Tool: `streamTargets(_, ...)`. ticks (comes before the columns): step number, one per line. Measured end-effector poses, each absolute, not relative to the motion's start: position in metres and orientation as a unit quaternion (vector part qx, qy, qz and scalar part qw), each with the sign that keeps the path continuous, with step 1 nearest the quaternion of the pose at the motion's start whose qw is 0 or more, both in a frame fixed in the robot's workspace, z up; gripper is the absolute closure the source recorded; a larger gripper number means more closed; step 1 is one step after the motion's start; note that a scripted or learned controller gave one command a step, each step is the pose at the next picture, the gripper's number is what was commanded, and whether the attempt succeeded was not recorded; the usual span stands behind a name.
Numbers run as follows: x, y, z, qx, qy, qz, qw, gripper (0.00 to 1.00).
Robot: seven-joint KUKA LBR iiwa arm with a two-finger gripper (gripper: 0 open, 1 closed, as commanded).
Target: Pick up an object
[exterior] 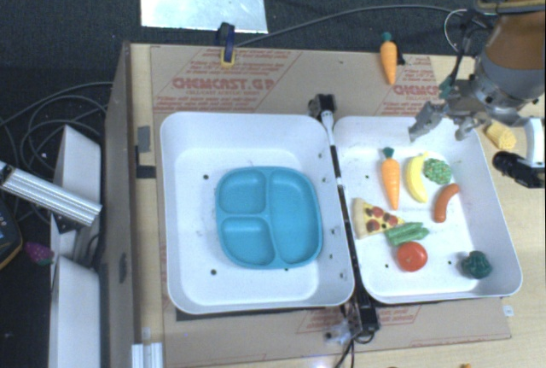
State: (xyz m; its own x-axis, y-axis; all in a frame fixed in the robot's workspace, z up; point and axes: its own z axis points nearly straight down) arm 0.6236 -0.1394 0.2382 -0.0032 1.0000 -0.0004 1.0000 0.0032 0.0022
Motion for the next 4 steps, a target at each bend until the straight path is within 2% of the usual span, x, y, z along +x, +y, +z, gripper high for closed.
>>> streamTargets(1,0.633,-0.118,0.153,0.705,0.709,-0.0001,0.000,0.00)
streamTargets(2,0.619,-0.098,0.104,0.705,0.709,0.0002,0.000,0.00)
streamTargets(3,0.620,-0.099,0.116,0.705,0.709,0.0012,0.002,1.00)
streamTargets(4,0.620,-0.099,0.116,0.705,0.709,0.0011,0.002,0.00)
